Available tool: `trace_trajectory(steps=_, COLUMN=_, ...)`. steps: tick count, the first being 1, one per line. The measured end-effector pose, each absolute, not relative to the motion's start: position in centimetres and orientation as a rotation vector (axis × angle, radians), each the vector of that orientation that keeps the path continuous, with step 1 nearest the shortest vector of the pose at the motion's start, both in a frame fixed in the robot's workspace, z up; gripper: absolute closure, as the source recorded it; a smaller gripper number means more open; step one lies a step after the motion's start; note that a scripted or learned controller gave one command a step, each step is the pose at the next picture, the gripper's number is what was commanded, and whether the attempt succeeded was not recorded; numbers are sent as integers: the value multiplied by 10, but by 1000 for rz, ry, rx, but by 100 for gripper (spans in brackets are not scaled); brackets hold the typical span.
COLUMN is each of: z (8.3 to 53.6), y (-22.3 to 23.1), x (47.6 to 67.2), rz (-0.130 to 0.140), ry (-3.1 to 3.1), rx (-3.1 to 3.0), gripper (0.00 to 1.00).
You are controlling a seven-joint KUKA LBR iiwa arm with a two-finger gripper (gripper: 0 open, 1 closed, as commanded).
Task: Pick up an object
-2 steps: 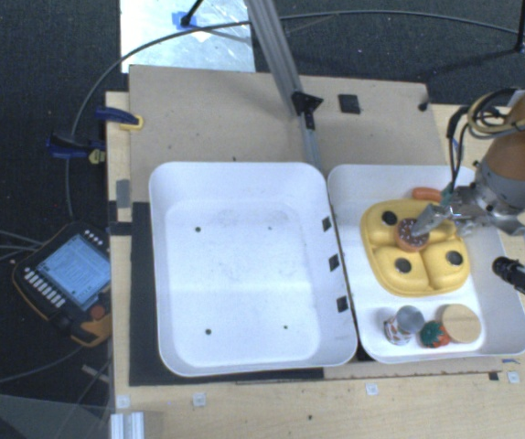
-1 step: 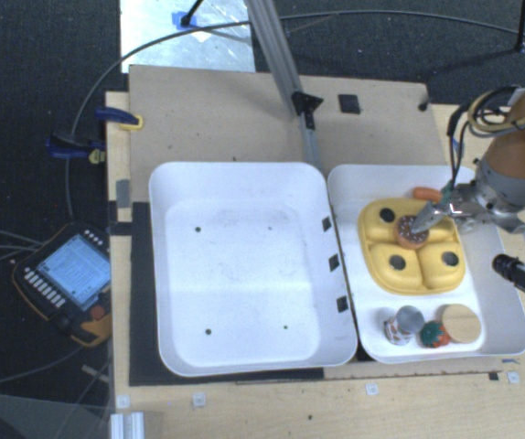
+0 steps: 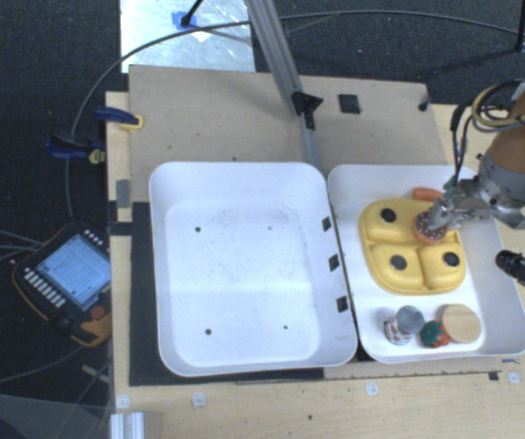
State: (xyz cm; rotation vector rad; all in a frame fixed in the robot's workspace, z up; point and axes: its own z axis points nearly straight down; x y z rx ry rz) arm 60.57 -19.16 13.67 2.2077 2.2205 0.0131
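While no writing is legible, the fingers [image 3: 432, 223], state unclear, hover at the yellow tray [image 3: 409, 248].

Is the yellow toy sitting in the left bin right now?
No, the yellow toy lies in the right bin, with the gripper over its top right part.

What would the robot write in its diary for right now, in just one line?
arm: over right bin | gripper: low over yellow tray, by small pink thing | grip: unclear | left bin: untouched
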Motion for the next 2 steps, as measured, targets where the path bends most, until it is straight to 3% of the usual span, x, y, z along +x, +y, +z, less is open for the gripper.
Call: trace_trajectory(steps=2, z=243, y=-197, x=607, rz=6, ry=2223, rx=2209, gripper=100)
